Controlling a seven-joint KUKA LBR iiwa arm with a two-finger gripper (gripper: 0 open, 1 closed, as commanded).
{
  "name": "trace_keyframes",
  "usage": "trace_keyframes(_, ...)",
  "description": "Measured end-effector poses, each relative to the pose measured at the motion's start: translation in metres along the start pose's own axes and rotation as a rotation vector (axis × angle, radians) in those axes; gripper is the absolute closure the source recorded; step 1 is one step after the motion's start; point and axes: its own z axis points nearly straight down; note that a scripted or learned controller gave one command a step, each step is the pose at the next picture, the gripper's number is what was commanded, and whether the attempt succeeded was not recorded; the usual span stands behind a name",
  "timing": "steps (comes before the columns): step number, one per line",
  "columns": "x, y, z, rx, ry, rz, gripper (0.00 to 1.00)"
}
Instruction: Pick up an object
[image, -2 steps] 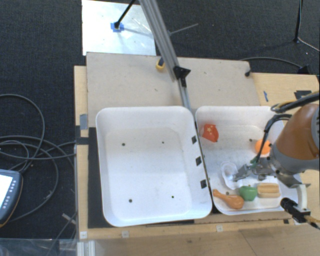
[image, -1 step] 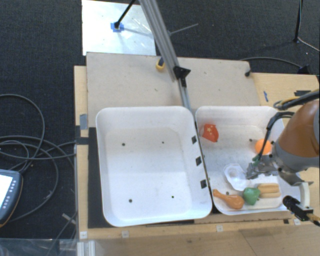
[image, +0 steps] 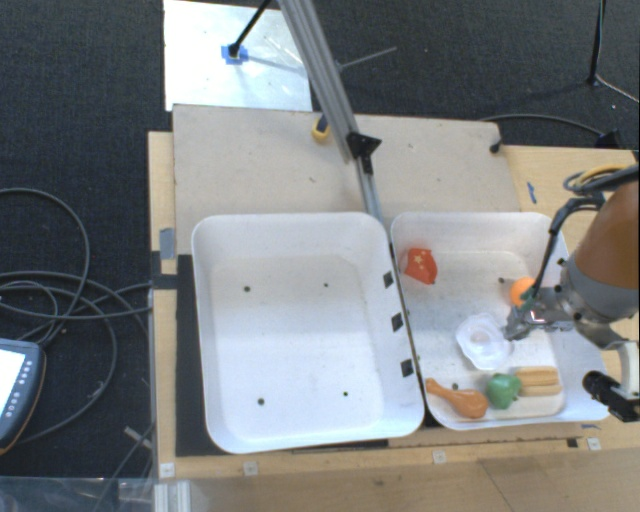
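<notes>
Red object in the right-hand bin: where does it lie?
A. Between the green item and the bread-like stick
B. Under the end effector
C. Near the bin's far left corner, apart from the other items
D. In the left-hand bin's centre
C. The red object sits alone near the far left corner of the right bin, well away from the green item, the bread-like stick and the end effector.

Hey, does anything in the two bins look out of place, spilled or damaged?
Nothing stands out. The toys lie loose in the right bin, near the gripper; none looks spilled or broken.
</notes>
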Motion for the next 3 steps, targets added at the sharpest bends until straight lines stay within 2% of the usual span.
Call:
trace_keyframes(2,0.001,-0.004,-0.096,-0.001,-0.001,0.0,1.0)
trace_keyframes(3,0.046,-0.002,-0.1,0.003,0.003,-0.005,1.0)
